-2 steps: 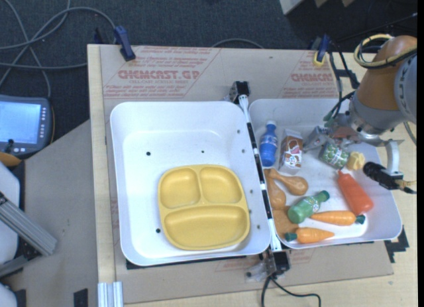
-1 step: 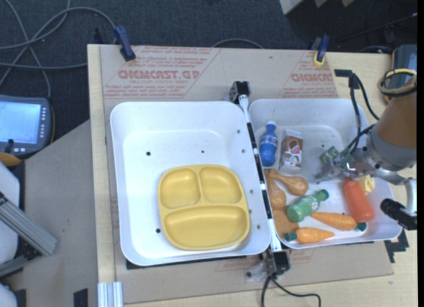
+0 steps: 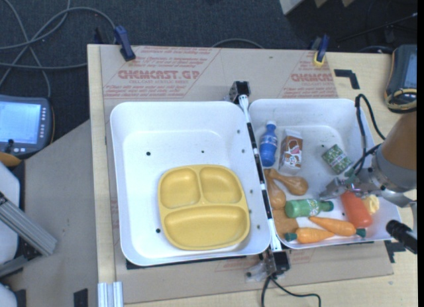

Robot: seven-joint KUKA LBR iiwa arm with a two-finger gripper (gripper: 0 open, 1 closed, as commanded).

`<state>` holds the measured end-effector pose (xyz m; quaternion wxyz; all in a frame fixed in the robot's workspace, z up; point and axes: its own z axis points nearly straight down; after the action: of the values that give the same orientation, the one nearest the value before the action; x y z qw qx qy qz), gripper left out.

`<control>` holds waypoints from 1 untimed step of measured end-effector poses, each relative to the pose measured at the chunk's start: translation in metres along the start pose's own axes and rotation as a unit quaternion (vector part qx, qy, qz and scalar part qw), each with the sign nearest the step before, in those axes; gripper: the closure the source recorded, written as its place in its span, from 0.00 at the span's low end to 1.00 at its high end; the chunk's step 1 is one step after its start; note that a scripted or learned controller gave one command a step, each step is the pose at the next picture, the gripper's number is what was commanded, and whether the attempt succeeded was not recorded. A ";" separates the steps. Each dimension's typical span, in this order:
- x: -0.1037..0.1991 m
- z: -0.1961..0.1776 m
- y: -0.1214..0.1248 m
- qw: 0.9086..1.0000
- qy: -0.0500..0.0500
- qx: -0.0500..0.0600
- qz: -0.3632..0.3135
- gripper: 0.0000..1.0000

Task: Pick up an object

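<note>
Hovering low in the right bin (image 3: 262, 110), the gripper (image 3: 346, 189) has jaws I cannot read, with the red pepper (image 3: 356, 209) just beside it at five o'clock.

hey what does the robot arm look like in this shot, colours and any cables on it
The arm shows a wide orange band with a grey segment below it. A thin black cable loops up along its left side. The gripper end is grey metal, too blurred for finer detail.
</note>
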<state>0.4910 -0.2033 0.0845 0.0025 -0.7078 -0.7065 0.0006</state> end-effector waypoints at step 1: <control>0.000 -0.010 0.003 1.000 -0.002 -0.003 0.000 1.00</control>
<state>0.4937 -0.2037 0.0947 -0.0010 -0.7078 -0.7064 -0.0006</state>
